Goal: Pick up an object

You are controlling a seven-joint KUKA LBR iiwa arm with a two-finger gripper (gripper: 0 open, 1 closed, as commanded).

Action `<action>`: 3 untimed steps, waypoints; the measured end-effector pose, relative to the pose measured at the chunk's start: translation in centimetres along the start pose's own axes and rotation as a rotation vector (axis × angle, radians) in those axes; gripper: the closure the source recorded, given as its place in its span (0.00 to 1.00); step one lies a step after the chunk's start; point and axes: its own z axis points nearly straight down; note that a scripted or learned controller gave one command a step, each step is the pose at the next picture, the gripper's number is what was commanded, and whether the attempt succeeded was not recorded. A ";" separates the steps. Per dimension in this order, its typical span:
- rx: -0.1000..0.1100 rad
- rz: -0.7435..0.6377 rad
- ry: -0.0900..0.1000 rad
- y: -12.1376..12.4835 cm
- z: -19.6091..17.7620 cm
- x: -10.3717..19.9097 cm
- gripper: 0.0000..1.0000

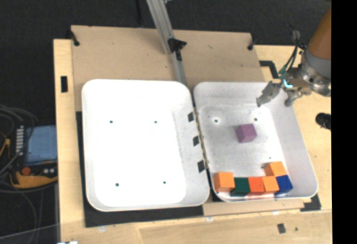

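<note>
The gripper (pixel 277 94) hangs with its fingers spread wide and nothing between them, over the right bin's (pixel 295 137) far edge. A purple block (pixel 245 133) sits mid-bin, well apart.

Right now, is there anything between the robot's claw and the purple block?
No. In the camera view, the stretch from the gripper down to the purple block is bare white floor of the right bin. The other blocks sit along its near edge.
</note>
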 end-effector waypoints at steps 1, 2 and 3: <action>-0.004 -0.003 -0.004 0.1 -0.3 -0.1 0.00; 0.001 0.000 -0.003 0.2 5.9 -0.1 0.00; 0.001 0.002 -0.003 -0.3 12.1 0.1 0.00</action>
